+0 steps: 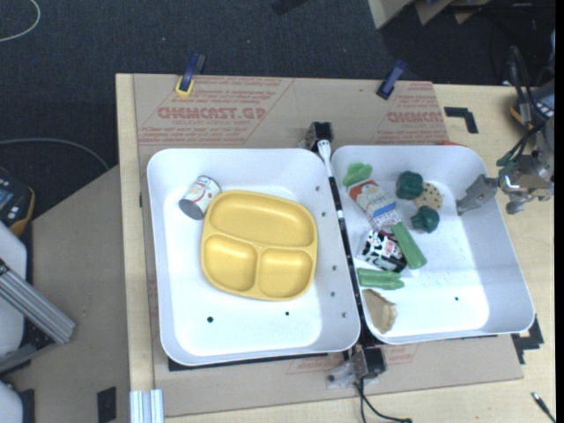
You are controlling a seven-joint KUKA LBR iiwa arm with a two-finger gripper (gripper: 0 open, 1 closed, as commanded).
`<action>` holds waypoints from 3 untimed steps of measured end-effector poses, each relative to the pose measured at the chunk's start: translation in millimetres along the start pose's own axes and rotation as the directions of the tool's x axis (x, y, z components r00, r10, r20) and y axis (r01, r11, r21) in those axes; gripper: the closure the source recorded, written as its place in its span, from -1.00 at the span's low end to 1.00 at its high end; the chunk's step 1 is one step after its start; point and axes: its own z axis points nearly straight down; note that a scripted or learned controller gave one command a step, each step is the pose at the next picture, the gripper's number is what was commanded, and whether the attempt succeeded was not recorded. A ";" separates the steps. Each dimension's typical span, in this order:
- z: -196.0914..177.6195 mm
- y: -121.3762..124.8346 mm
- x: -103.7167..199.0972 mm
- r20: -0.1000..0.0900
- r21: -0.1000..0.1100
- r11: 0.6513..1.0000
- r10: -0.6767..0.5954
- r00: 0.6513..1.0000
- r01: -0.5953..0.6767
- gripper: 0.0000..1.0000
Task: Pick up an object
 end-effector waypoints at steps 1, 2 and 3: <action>62.6 -2.0 5.7 -0.001 0.002 1.000 0.000 1.000 0.000 -1.00; 123.4 -7.2 12.9 -0.002 0.002 1.000 0.000 1.000 0.000 -1.00; 130.5 -7.4 13.4 0.000 -0.001 1.000 0.000 1.000 0.000 -1.00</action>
